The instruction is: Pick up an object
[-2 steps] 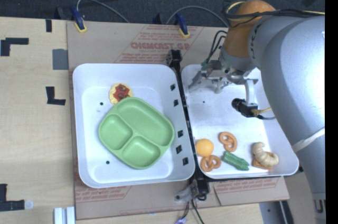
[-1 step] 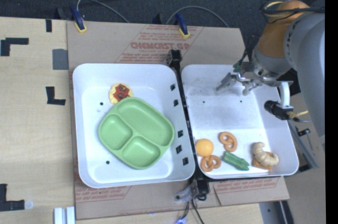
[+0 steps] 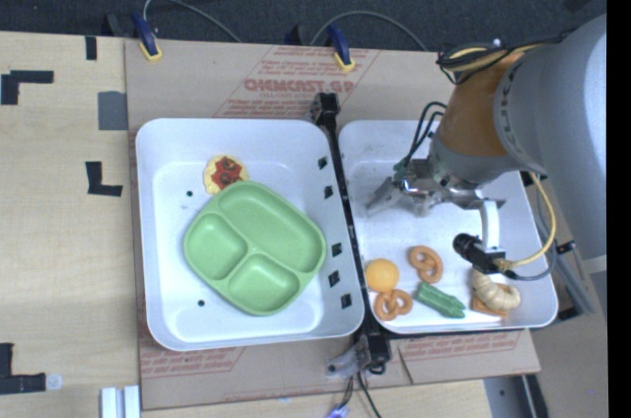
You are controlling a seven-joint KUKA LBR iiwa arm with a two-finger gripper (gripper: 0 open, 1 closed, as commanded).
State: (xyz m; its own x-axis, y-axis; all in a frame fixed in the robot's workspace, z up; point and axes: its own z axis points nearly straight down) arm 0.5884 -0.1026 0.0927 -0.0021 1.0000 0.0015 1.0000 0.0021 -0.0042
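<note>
Over the right bin (image 3: 360, 145), hand (image 3: 399, 192) low above bare floor, grip unreadable from here, nothing seen in it, with orange ball (image 3: 383, 274), pretzels (image 3: 426, 260) and green pod (image 3: 440, 301) untouched nearby — pick not yet made.

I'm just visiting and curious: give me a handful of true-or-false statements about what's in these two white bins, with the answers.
1. A green divided plate lies in the left bin. True.
2. The orange ball sits on the green plate. False: it lies in the right bin, near the divider.
3. Two pretzels lie in the right bin. True.
4. The tool is over the left bin. False: it is over the right bin.
5. The small red-and-yellow item is in the left bin, beside the plate. True.
</note>
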